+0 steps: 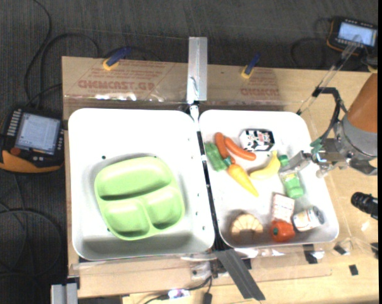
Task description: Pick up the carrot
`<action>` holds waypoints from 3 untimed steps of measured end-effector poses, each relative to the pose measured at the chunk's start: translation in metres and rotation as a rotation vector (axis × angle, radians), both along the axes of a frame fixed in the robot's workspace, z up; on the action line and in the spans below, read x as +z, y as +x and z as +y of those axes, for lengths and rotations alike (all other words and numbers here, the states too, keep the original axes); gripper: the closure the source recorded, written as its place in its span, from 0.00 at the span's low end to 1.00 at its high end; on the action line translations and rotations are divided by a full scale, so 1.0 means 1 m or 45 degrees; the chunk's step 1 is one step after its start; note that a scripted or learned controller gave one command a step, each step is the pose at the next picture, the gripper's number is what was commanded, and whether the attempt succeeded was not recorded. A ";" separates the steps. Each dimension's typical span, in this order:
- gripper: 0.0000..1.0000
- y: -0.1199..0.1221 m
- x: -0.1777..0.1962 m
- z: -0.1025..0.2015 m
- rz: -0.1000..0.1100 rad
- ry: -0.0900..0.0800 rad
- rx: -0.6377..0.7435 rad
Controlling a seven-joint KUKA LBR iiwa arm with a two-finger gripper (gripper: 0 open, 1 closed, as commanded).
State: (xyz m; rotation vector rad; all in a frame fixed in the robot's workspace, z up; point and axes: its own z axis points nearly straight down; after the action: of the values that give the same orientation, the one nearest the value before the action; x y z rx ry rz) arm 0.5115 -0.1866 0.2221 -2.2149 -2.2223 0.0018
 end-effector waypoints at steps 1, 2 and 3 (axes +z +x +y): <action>0.00 0.043 -0.085 0.046 -0.001 0.000 0.226; 0.00 0.024 -0.088 0.043 0.000 0.001 0.006; 0.00 0.082 -0.133 0.083 -0.012 -0.008 0.545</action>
State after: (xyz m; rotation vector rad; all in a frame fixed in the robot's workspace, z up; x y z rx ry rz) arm 0.5935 -0.1040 0.0887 -1.6989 -2.6511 0.0000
